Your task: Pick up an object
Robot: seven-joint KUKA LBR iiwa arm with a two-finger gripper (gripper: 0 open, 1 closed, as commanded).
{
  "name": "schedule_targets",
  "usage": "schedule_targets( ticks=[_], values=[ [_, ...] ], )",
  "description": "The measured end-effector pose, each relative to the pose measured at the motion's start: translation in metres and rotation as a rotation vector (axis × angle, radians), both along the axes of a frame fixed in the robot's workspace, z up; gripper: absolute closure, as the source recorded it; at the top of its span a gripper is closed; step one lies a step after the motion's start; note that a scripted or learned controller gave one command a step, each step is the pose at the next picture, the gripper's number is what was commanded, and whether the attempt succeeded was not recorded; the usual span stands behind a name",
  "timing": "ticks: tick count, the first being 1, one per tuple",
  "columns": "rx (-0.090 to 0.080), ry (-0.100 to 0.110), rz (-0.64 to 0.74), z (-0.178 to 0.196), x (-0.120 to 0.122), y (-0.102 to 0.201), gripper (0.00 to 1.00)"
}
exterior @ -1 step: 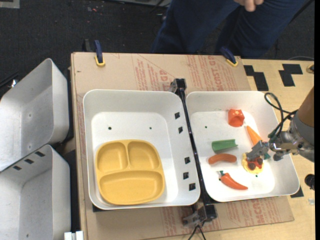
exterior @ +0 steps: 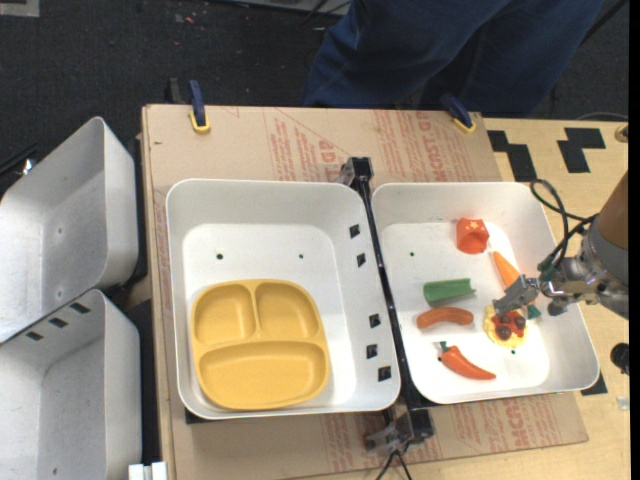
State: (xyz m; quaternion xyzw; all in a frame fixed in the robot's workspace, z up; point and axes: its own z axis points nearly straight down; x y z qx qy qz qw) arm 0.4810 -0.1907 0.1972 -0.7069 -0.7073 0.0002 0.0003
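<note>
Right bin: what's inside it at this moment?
Inside the right bin: a red pepper, carrot, green piece, sausage, chilli and a yellow-and-red toy. The gripper hangs over that toy, hiding part of it.

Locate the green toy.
The green toy lies in the right bin, near its middle, just above the orange sausage.

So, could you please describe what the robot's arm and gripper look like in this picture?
The arm enters from the right as a rounded grey body. A thin dark cable loops from it over the bin's rim. The gripper is a small, dark grey metal assembly with slim fingers; finer markings are too small to tell.
</note>
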Motion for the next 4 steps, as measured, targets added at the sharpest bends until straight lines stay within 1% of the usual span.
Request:
schedule_targets(
  ticks=[1,2,3,4],
  values=[
    [0.002,0.005,-0.002,-0.064,0.0,-0.002,0.0],
    [-0.004,-0.002,-0.004,-0.104,0.001,-0.003,0.0],
    [-0.008,-0.01,-0.005,-0.092,0.003,-0.004,1.0],
    [-0.001,-0.006,0.003,-0.034,0.002,0.005,1.0]
  ],
)
